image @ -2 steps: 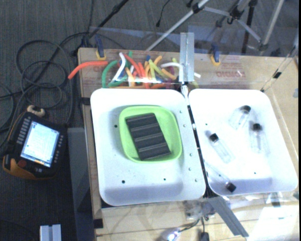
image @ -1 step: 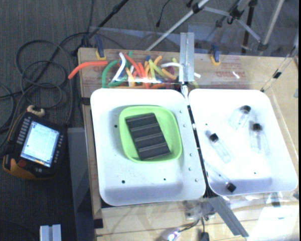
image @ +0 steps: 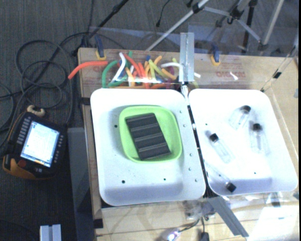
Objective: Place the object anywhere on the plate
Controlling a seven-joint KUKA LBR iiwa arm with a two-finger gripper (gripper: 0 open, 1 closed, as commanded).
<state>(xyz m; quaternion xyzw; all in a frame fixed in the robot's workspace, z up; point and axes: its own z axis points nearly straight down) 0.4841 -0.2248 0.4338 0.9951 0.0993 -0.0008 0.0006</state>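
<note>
Evidently looking at a dark ribbed block [image: 149, 136] lying flat on the green plate [image: 124, 132] in the left bin [image: 140, 181]. Judging it stiff, fairly light, not fragile; favouring a pinch across its long edges. Failing to tell the gripper's state.

- We see a green plate [image: 150, 133], squarish with rounded corners, lying flat in the left bin at the frame's centre.
- We see a dark grey ridged block [image: 149, 136] lying flat on that plate, its long side running slightly tilted from upper left to lower right.
</note>
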